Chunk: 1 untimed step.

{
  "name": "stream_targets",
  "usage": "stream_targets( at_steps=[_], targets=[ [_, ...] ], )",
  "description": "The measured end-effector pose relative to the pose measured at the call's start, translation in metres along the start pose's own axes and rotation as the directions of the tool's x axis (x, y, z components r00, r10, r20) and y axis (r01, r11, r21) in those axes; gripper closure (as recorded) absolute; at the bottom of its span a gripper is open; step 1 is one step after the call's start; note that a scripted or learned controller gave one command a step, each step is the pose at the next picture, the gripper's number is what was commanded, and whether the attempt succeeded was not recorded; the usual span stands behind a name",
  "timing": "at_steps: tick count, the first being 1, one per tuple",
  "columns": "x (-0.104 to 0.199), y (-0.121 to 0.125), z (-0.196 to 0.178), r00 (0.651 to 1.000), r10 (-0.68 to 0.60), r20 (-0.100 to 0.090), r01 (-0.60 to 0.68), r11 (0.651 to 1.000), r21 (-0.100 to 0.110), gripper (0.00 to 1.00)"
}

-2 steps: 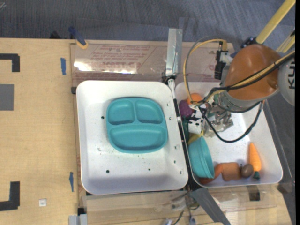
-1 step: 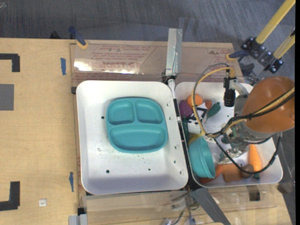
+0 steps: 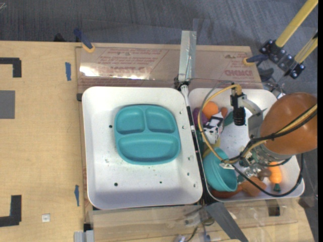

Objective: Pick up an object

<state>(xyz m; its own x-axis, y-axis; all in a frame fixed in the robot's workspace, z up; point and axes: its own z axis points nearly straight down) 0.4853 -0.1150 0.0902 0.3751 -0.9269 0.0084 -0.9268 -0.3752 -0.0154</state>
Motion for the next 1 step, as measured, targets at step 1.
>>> stream_targets(
  at_steps=[1],
  targets=[
    [0.0649, 0.029, 0.0016, 0.954, -0.299, 0.005, 0.299, 0.954, -0.003, 1.0]
  ],
)
